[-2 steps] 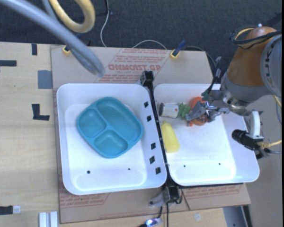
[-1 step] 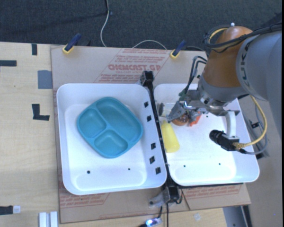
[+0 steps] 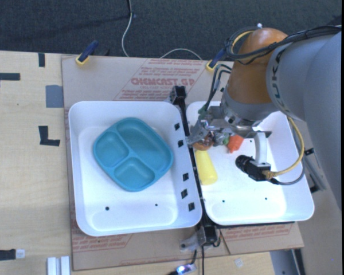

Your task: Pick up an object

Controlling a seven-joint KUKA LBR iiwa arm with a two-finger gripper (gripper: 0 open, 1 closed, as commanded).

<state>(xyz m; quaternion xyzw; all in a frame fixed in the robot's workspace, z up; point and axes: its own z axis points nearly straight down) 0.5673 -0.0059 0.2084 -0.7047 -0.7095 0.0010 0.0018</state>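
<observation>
Right bin [image 3: 286, 208]: yellow piece [image 3: 206, 166] by its left wall, unlifted. Gripper [image 3: 209, 135] low just above it, orange bit [image 3: 234, 144] beside; grip state cannot be told. Pick judged pending. Left bin [image 3: 83, 153]: blue plate [image 3: 133, 152].

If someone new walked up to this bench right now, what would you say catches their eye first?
Probably the blue divided plate, lying alone in the left bin. Next, the grey arm with its orange band, which reaches into the right bin from the right, its hand low by that bin's left wall. Just below the hand lies a yellow object, with something small and orange beside it.
</observation>
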